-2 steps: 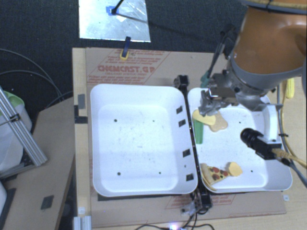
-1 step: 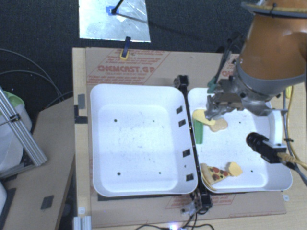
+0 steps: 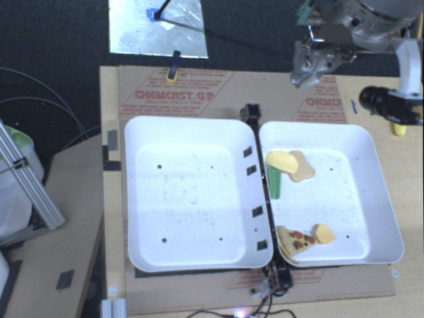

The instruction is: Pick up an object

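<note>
Two shallow white plastic bins sit mid-frame; the right bin holds a yellow banana-shaped toy against its left wall. The metal gripper hangs at upper right, above the bin's far rim, so the toy lies below and slightly left of it in the frame; whether it is open I cannot tell.

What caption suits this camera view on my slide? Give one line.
End effector hovers beyond the right bin, which holds toy food; pick not yet begun.

Two smooth white plastic bins, scuffed matt inside, beside a shiny metal sheet
</note>
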### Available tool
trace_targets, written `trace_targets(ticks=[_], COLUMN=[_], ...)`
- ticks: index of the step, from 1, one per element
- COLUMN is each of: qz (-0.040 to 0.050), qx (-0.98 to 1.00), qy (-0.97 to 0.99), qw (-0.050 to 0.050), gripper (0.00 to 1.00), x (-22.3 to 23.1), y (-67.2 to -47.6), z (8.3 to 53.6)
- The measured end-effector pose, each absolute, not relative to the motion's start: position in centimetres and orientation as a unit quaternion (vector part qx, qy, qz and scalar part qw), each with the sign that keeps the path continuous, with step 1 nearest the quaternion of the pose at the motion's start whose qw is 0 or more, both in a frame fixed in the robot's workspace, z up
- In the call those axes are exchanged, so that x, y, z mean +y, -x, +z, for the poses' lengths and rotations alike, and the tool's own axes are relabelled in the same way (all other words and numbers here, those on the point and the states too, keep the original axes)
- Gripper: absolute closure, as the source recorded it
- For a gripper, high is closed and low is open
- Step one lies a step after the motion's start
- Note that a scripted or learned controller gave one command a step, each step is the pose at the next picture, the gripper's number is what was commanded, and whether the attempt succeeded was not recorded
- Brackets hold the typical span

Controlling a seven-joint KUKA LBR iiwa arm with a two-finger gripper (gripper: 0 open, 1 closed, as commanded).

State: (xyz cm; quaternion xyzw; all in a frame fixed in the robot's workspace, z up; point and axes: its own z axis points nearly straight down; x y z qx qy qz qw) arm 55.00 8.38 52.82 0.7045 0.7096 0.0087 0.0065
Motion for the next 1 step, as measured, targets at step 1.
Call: trace_targets(ticks=[1], qz=[0.0025], qx=[0.711], qy=[-0.703], qw=[0.000], gripper=[1.00], x=[13.78], y=[-49.90], z=[53.62])
